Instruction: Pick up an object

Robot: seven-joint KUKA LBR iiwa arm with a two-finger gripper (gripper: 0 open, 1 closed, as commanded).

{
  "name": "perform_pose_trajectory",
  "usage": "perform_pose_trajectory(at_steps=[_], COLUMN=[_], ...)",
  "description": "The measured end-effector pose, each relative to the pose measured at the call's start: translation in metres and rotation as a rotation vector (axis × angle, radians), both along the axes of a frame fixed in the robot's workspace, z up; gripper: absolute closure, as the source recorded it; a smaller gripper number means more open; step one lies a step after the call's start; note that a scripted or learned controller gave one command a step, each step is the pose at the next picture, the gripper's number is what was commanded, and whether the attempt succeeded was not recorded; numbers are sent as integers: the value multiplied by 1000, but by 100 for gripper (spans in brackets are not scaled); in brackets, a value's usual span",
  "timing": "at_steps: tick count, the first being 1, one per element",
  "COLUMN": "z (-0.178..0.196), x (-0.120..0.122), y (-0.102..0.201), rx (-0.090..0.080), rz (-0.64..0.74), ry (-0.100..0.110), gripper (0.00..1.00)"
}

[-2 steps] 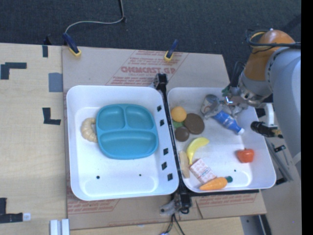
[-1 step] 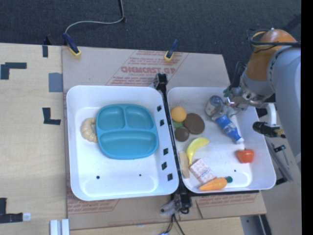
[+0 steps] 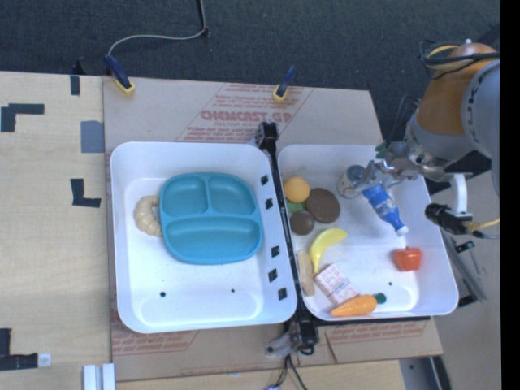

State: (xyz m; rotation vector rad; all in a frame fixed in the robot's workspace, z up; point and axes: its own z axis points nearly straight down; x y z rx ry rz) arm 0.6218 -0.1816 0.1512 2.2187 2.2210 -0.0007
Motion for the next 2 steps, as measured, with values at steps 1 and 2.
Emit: perform_pose_trajectory(at_steps=[1, 2], z=[48, 33], x=[29, 27], y=[30, 92], rx=[2, 3], rz=[1, 1], ry=[0, 3], gripper=[100, 100])
